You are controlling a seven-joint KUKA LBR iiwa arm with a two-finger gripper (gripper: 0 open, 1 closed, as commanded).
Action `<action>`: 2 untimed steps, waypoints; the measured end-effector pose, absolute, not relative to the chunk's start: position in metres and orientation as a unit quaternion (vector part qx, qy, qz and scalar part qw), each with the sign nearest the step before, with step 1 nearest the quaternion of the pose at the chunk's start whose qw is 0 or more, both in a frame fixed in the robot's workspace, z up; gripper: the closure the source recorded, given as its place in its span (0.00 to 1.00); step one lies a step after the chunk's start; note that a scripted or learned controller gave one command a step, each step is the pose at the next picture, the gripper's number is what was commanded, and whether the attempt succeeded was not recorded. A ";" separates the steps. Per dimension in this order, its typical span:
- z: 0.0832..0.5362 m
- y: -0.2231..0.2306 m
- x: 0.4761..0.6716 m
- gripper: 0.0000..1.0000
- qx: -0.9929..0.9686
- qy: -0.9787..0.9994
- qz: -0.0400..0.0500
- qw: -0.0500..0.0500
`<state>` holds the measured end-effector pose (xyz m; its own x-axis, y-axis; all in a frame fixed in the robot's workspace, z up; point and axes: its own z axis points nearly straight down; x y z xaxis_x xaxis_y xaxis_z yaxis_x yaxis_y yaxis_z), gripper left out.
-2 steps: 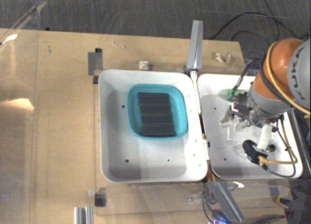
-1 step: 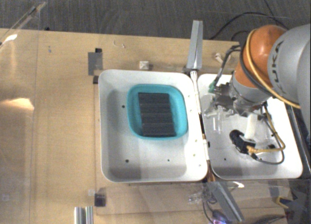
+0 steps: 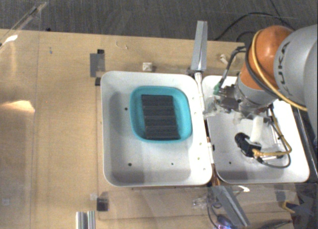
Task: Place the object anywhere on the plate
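A turquoise plate (image 3: 185, 116) with rounded corners lies in the upper middle of the left bin (image 3: 117, 148). A dark grey ridged block (image 3: 159, 117) rests flat on the plate, covering most of its middle. My gripper (image 3: 216, 103) hangs over the left edge of the right bin (image 3: 293, 168), close to the wall between the two bins. It is to the right of the plate and apart from the block. The wrist and the arm's orange band (image 3: 266, 49) cover the upper part of the right bin.
A grey upright post (image 3: 200, 46) stands behind the gap between the bins. A small pale cube (image 3: 147, 66) and a dark bracket (image 3: 99, 63) sit on the wooden bench behind the left bin. The left bin's floor around the plate is bare white.
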<state>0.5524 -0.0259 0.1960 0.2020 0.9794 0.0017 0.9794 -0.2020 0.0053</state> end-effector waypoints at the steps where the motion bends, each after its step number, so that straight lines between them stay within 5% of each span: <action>1: 0.196 -0.026 0.552 0.00 0.775 0.632 0.002 0.002; 2: 0.196 -0.026 0.552 0.00 0.775 0.632 0.002 0.002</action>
